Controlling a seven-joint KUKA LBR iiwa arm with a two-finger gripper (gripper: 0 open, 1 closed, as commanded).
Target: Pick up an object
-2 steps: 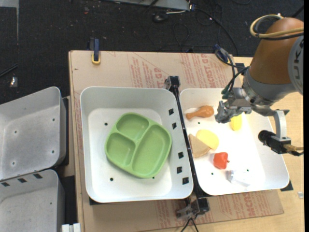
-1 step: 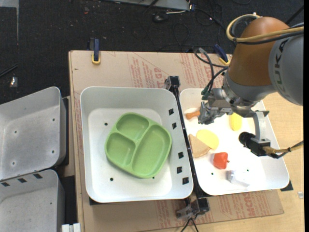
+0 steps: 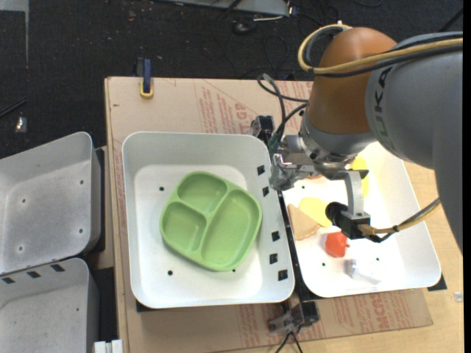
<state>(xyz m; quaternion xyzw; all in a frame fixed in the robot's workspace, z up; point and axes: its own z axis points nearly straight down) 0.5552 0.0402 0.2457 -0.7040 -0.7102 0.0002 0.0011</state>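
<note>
Since any object will do, pincer (image 3: 284, 173) hangs centre-right over right bin's (image 3: 406, 265) upper-left corner, probably targeting tan wedge (image 3: 302, 223) just below, spread-or-pressed can't tell.

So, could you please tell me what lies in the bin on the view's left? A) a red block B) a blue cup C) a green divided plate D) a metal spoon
C: a green divided plate rests on the floor of the left bin.
</note>
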